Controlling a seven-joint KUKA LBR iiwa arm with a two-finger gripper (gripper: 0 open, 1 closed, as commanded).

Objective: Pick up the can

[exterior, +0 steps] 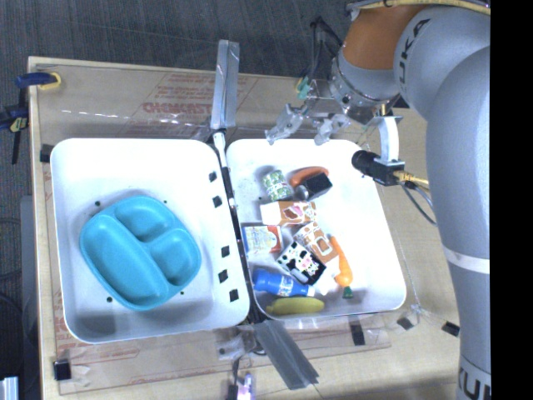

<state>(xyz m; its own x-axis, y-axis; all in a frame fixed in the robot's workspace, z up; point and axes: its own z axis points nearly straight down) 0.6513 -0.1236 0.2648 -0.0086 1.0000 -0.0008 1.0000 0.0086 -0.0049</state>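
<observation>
Near the front rim of the right bin (391, 294) lie a banana (293, 305) and a bottle (279, 284). Farther back, by the divider, stands the can (276, 183), seemingly upright. Beyond it, over the far rim, hangs the hand (306, 127), its fingers spread and holding nothing; the can lies below it, toward the front-left.

Both bins (133, 152) are white. The left one carries a turquoise divided tray (140, 250). In the right one, the can (276, 183) is green with pale markings, a carrot (340, 261) is orange with a green tip, a bottle (279, 284) is blue, a banana (295, 305) is yellow-green, and a small carton (300, 262) has black-and-white cow patches. The arm (433, 73) is grey with an orange band.
</observation>
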